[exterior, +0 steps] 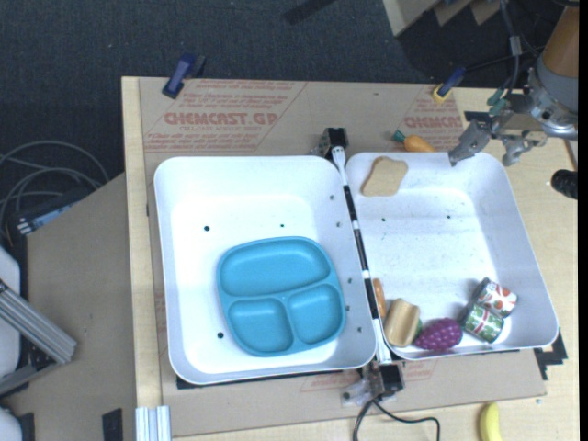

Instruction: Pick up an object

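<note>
progress: none picked yet | tool (486,145): open, holding nothing, above right bin's (519,217) far rim | left: approach, grasp (bread slice (384,176) nearest)

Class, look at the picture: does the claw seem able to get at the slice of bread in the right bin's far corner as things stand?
Probably yes. The claw hangs open over the right bin's far rim, and the bread slice lies alone on the bin floor with nothing on top of it or between the two.
</note>
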Available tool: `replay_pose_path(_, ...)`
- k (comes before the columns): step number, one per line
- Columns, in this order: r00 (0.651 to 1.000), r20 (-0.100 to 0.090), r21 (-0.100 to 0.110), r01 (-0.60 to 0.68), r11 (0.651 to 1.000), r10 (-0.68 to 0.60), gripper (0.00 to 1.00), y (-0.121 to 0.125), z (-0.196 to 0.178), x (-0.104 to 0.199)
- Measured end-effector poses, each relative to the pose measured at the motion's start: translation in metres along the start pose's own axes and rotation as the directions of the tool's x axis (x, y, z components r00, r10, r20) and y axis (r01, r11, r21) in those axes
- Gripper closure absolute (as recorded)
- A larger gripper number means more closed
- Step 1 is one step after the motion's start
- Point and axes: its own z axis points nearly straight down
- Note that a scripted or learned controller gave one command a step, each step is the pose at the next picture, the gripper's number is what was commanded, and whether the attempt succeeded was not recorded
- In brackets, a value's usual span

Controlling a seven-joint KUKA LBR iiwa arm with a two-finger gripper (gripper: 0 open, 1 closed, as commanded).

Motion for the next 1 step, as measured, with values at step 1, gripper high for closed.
replay_pose_path(1,1.000,-0.002,0.002,0.002,1.000,-0.002,0.00,0.0030,0.0671,0.1082)
